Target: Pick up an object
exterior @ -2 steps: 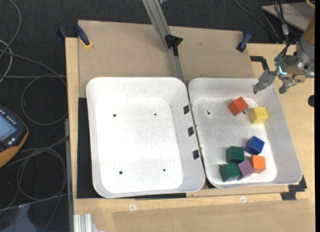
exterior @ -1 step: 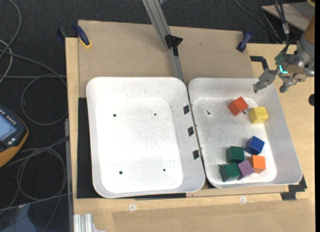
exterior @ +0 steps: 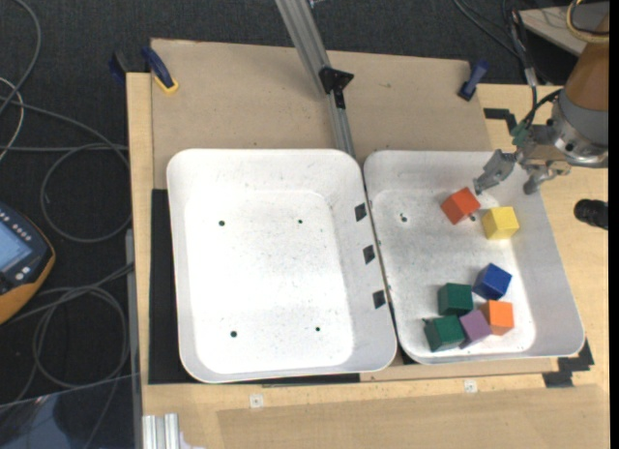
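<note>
A: What sits nearest the camera?

B: The front rim of the bench (exterior: 319, 408); just behind it, in the right bin (exterior: 542, 341), a tight cluster of blocks at the near corner; a dark green block (exterior: 445, 332) at the front, a purple block (exterior: 475, 325) touching it on the right, an orange block (exterior: 500, 315) beside that; a second green block (exterior: 456, 297) and a blue block (exterior: 494, 280) stand just behind them.

A: And the left bin?

B: The left bin (exterior: 193, 244) lies alongside, its white floor speckled with a few dark dots; black clips join the two bins along the middle seam.

A: Farther back?

B: A yellow block (exterior: 500, 222) and a red block (exterior: 460, 205) sit near each other, apart from the cluster, in the far half of the right bin; the red one is tilted.

A: Where is the gripper?

B: The gripper (exterior: 512, 175) hangs above the far right of that bin, just beyond the red and yellow blocks; its fingers are spread apart with nothing between them; the grey arm (exterior: 587, 99) rises off to the right.

A: Beyond that?

B: A metal pole (exterior: 308, 36) slants up from the bench's back; blue clamps (exterior: 160, 70) grip its far corners.
</note>
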`<state>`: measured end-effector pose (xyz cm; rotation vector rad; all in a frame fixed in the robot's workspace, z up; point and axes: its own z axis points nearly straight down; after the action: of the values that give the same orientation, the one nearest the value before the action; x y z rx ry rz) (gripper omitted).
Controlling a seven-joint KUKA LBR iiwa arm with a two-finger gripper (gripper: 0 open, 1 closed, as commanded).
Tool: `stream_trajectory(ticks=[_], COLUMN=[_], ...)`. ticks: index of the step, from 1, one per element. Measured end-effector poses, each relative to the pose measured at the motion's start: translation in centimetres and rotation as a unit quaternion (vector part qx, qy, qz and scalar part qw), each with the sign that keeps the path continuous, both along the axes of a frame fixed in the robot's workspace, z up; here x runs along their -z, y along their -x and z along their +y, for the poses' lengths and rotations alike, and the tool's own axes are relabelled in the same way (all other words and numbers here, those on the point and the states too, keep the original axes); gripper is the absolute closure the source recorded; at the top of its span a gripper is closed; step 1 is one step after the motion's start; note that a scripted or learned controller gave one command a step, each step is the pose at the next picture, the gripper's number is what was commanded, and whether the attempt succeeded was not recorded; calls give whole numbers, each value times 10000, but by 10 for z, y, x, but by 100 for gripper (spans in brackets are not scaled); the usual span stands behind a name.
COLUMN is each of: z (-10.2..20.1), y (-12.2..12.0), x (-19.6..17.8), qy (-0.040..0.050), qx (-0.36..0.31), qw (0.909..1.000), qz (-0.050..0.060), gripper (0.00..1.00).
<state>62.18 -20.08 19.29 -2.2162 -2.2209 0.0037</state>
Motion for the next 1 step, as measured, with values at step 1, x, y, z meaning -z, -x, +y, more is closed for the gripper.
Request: stream_trajectory(ticks=[1], z=[1], y=[-2], x=[43], qy=[-1], qx=[4], qw=[10000], qz=[4], gripper=[0])
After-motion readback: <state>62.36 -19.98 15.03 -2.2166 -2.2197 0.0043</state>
